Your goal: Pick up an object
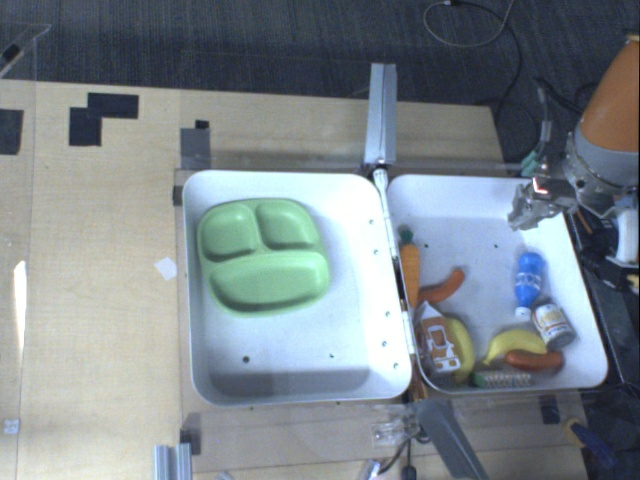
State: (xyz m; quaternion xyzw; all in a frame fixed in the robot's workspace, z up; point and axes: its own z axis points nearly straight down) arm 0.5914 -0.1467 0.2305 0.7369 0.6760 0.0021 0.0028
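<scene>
My gripper (527,211) hangs over the far right corner of the right bin (470,208), with nothing visible between its fingers. Below it in that bin lie a blue bottle (528,278) and a small can (552,325). A carrot (410,270) lies along the bin's left wall, with a sausage (443,286) beside it. At the near end sit a yellow lemon-like fruit with a snack packet (443,344), a banana (512,344) and a red chili (533,360).
The left bin (290,383) holds a green divided plate (264,253). A metal divider post (381,118) stands between the bins at the back. Cables trail on the dark floor behind the bench.
</scene>
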